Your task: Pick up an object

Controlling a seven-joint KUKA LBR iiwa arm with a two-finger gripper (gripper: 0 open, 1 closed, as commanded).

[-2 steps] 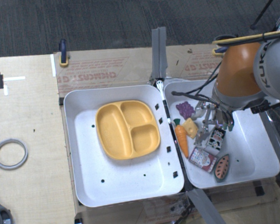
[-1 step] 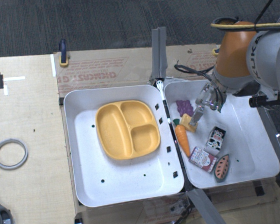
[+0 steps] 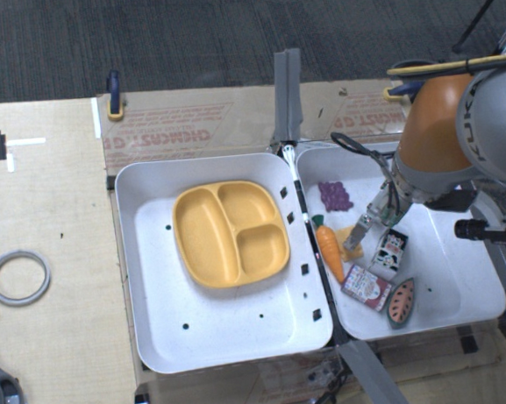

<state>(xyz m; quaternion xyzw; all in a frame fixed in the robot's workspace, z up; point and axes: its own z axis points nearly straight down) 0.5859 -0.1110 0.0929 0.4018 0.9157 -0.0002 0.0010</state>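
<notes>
Where cardboard [image 3: 228,120] lines the wooden bench [image 3: 43,215], both bins [image 3: 145,276] rest.

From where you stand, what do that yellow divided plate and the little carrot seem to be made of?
The yellow divided plate looks like moulded plastic: one even colour, a smooth matt surface, rounded compartment walls. The carrot is probably a plastic toy, judging by its uniform orange body and flat green top, though it is too small here to be sure. Both lie in white bins with a plastic-like sheen.

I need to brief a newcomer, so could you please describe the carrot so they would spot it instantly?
Find the right white bin. Along its left wall lies the small orange toy carrot with a green top, below the purple grape bunch. It is the bin's only orange, tapered piece.
</notes>
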